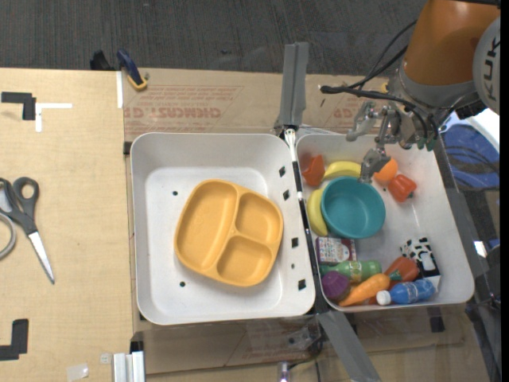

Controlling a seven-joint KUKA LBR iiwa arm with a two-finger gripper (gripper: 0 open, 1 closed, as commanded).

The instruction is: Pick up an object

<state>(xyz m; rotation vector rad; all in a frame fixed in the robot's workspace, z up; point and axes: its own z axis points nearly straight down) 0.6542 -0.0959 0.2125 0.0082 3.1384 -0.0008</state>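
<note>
My gripper (378,159) hangs over the far end of the right bin (453,237), just above and behind a teal bowl (352,207). An orange piece (387,170) lies right beside the gripper tip, with an orange cup (402,186) next to it. A yellow banana (343,169) and another orange cup (315,168) lie to the gripper's left. Near the bin's front are a carrot (364,290), a blue bottle (411,293), a green vegetable (355,270), a snack pouch (334,250) and a black-and-white cow toy (419,255).
The left bin (151,213) holds a yellow divided plate (229,233). Scissors (29,223) lie on the bench at far left. A blue clamp (132,69) sits behind the left bin. A grey post (294,86) rises between the bins.
</note>
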